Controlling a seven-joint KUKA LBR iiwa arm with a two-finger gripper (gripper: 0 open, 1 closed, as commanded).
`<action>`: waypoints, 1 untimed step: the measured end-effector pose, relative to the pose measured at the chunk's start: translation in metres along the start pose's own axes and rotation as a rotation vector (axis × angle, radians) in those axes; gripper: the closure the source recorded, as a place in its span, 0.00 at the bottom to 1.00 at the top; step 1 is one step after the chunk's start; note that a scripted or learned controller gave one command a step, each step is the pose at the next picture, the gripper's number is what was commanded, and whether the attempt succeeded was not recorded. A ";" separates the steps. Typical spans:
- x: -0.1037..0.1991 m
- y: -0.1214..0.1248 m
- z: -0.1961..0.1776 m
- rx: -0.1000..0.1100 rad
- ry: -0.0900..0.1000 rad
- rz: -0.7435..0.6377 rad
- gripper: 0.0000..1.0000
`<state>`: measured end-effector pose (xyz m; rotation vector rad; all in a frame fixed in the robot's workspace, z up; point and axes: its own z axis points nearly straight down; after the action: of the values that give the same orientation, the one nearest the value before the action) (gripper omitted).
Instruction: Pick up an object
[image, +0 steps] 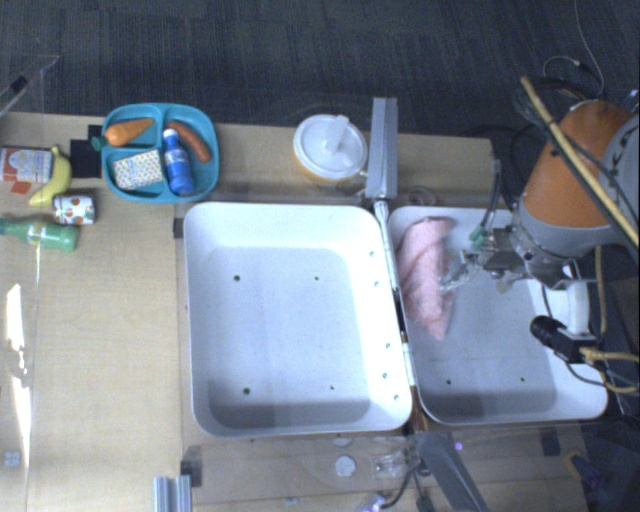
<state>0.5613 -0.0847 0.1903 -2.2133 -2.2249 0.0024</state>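
Observation:
A pink, soft, elongated object (425, 275) lies along the left side of the right bin (500, 385), close to its left wall. My gripper (462, 272) hangs over that bin just right of the pink object, with its fingers near the object's right edge. The fingers are small and blurred, so their state is unclear. Nothing shows between them.
The left bin (290, 315) sits beside the right one, with a metal divider (381, 150) at the back between them. On the bench at the back left are a blue tray (160, 150) of toy food, a white lidded cup (330, 148), a banana (52, 178), a can and a green bottle.

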 end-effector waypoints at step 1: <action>-0.015 0.038 0.093 -0.013 -0.001 0.054 0.00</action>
<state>0.5991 -0.0993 0.0967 -2.2791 -2.1714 -0.0102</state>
